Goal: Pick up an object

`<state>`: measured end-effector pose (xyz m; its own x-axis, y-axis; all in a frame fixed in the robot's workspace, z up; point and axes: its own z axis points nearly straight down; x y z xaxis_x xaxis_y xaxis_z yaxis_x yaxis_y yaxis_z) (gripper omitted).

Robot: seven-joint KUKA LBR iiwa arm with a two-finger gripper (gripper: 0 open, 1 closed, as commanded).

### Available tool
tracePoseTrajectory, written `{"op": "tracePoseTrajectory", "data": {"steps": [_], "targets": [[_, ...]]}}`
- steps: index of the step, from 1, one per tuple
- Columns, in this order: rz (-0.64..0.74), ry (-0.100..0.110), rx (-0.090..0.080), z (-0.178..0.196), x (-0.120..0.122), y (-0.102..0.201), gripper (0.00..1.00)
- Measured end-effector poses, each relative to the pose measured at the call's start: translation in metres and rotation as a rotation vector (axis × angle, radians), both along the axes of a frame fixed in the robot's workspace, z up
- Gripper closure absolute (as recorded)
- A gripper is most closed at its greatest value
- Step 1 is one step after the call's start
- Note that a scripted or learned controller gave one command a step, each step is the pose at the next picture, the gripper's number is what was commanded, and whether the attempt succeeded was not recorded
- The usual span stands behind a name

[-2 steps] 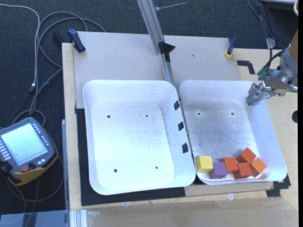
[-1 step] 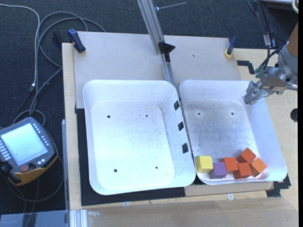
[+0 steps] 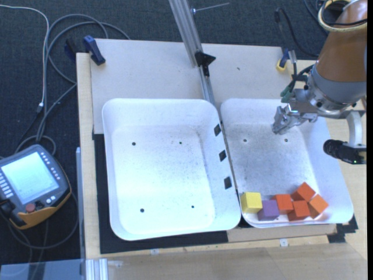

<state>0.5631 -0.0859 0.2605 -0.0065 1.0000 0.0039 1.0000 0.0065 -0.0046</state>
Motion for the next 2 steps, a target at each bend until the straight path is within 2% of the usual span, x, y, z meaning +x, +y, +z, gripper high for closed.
{"op": "tracePoseTrajectory", "data": {"steps": [1, 2], "targets": [[-0.011, 0.002, -0.002, -0.019, -0.064, -0.024, 1.00], [-0.010, -0.009, -0.007, 0.006, -0.062, -0.064, 1.00]]}}
